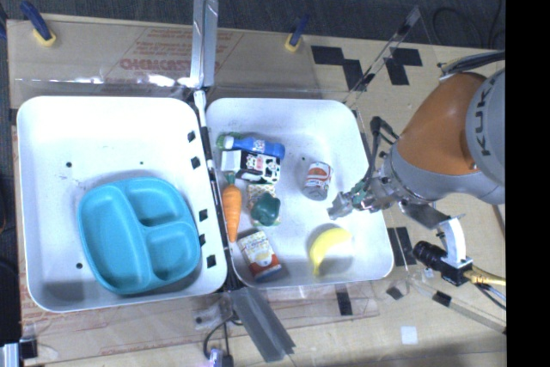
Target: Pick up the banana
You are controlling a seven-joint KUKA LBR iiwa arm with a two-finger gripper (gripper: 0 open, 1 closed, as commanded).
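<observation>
From the camera up above I see two white bins side by side on my bench. The left bin [51, 133] holds one thing, a blue plate [137, 234] with three parts in it, and it sits toward the near side of that bin. The right bin [288, 112] holds lots of little things. The banana [329, 247] is the one I want. It is yellow and curled up, and it lies near the right bin's near right corner. Just left of it is a small box with a red label [258, 254]. Past that box, along the left wall, lies an orange carrot [231, 213], pointing from far to near. Beside the carrot is a dark green round thing [265, 210]. Farther away is a blue and white carton [254, 158] lying on its side. A small can [317, 180] with red on it sits in the middle of the bin, on the far side of the banana. My arm comes in from the right, and my gripper [351, 203] is over the right edge of the right bin, near the can and a little beyond the banana. Nothing is pinched in it. It is too small and blurry for me to tell how it is set.
</observation>
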